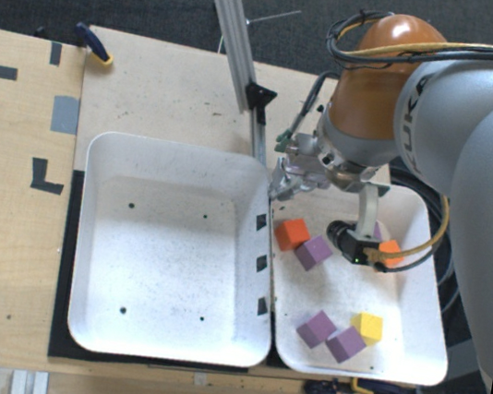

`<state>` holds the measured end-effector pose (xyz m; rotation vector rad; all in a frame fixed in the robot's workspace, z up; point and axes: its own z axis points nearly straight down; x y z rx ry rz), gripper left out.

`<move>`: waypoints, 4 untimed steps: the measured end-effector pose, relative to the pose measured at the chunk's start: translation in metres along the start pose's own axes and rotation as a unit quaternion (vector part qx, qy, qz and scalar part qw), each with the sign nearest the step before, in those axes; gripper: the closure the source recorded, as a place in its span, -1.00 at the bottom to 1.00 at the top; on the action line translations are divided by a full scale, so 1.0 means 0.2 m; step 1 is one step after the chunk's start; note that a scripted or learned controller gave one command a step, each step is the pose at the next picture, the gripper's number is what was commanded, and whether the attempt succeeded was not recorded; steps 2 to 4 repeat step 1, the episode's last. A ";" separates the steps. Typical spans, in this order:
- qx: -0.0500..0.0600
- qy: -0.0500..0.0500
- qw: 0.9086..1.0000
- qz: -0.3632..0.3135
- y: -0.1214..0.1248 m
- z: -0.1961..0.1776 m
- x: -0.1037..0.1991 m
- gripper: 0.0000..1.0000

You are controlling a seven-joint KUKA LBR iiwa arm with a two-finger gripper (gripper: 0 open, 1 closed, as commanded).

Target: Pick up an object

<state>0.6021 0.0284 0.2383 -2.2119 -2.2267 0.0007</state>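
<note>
End effector (282,186) low over right bin's (406,363) upper-left corner, near the divider; spread or pressed together, cannot tell. Orange cube (292,234) just below it, purple cube (314,252) touching that one's right. Lower down: two purple cubes (317,328) (345,344), yellow cube (368,327) beside. Left bin (89,240) alongside.

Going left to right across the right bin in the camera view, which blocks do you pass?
Orange block → purple block → purple block → purple block → yellow block.
</note>
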 end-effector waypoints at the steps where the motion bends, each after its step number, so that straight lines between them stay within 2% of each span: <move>1: 0.000 0.000 1.000 -0.001 -0.08 -0.03 0.27 1.00; 4: 0.000 0.000 1.000 -0.001 -0.08 -0.03 0.27 1.00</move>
